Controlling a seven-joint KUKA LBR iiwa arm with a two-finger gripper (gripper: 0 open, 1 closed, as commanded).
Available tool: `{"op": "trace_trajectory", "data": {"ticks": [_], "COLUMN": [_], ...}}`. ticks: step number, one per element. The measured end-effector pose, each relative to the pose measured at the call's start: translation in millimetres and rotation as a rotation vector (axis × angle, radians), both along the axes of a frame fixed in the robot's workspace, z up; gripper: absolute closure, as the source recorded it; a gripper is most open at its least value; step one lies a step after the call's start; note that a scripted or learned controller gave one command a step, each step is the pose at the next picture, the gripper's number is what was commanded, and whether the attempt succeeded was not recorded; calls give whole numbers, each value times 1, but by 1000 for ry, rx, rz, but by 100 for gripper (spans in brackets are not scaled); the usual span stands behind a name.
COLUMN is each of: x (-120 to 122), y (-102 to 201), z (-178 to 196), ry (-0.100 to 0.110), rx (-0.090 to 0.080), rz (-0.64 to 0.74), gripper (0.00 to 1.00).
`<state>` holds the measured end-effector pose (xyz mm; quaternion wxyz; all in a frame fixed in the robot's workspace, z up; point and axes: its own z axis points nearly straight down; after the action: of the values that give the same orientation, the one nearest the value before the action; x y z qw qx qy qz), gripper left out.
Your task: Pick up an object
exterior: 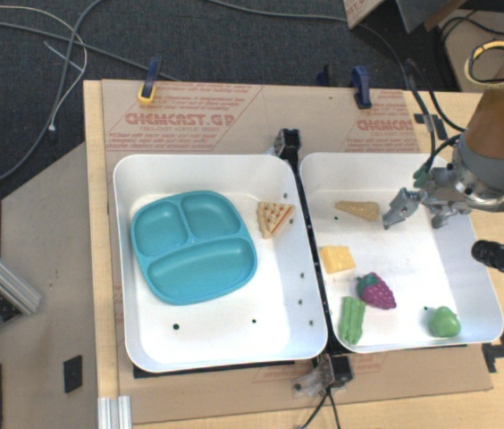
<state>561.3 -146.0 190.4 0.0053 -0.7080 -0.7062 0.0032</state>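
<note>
My gripper (420, 209) hangs over the back of the right bin (475, 280), its two fingers spread open with nothing between them. Its left finger (399, 209) is just right of a tan bread slice (358, 210). Lower in the same bin lie a yellow cheese block (337, 259), a purple grape bunch (376, 291), a green bean pod (351, 319) and a green pepper (444, 322). In the left bin (136, 239) sit a teal divided plate (195, 246) and a waffle wedge (275, 217).
A black divider clamp (288, 141) stands at the back between the bins. Blue clamps (151, 79) (360, 86) pin the cardboard sheet. The orange-banded wrist (502, 123) looms over the right bin's far corner. Cables run along the right side.
</note>
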Motion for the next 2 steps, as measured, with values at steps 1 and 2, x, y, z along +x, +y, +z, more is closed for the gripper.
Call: {"op": "trace_trajectory", "data": {"ticks": [1, 2], "x": [3, 6], "y": [0, 9], "z": [5, -52], "ry": [-11, -5], "rx": [-2, 0], "rz": [3, 3], "gripper": [0, 0]}}
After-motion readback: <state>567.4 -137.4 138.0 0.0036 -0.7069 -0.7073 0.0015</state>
